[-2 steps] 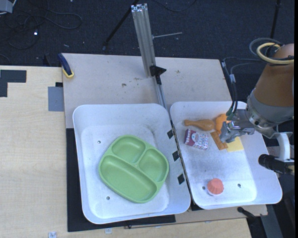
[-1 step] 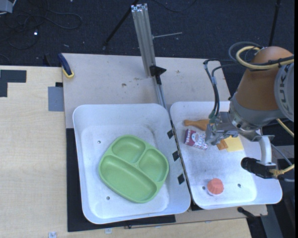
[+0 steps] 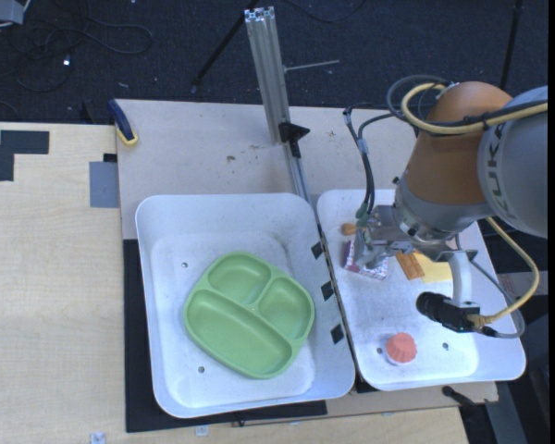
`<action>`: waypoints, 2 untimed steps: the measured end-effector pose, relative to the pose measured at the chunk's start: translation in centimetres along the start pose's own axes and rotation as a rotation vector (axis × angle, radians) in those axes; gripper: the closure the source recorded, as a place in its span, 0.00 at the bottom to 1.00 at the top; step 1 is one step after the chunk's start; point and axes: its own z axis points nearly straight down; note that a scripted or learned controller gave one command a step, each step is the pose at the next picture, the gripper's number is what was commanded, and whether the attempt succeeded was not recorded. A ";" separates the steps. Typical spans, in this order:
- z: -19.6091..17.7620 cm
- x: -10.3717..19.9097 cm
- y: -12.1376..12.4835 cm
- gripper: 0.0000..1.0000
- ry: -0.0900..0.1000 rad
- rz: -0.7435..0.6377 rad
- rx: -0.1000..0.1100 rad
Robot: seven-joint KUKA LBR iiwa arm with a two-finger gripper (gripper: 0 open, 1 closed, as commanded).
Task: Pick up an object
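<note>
Fingers spread or pinched? Honestly can't tell from up here. My gripper (image 3: 374, 246) hangs low over the crinkly pinkish packet (image 3: 364, 266) in the right bin (image 3: 499, 363), since that's the nearest grab, I guess.

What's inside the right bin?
The right bin holds a red round object near its front, a patterned packet below the gripper, and orange and yellow pieces beside it. The arm hides part of the bin's floor.
</note>
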 end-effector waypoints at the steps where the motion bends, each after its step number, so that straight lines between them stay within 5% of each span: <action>1: -1.0 5.2 -1.1 1.00 0.000 0.000 0.001; 2: -1.5 10.6 -1.3 1.00 -0.001 -0.001 0.001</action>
